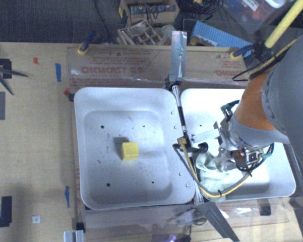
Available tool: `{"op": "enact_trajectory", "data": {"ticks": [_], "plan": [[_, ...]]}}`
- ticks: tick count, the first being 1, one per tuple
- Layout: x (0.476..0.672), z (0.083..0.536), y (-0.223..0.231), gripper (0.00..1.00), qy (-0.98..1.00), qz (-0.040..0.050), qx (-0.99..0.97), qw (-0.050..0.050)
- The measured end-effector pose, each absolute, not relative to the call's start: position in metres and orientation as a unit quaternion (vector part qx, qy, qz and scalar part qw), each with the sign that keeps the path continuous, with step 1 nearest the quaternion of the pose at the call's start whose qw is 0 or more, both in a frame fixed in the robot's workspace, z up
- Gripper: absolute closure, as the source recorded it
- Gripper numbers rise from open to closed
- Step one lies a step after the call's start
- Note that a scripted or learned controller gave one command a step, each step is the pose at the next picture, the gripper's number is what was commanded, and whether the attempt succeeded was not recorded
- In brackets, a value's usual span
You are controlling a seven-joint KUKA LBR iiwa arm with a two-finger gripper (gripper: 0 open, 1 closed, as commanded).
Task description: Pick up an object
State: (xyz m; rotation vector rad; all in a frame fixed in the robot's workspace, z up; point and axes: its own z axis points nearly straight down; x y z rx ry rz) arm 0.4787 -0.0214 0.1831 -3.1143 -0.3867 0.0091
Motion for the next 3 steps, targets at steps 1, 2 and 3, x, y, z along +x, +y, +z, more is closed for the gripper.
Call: {"op": "enact_trajectory", "data": {"ticks": [1,2,3], "plan": [[0.479,0.192,-0.022,1.0,-0.122,0.0033,-0.992,0.002],[0.48,0.201,-0.023,1.0,-0.122,0.0038,-0.993,0.002],[0.481,0.21,-0.024,1.0,-0.121,0.004,-0.993,0.002]]}}
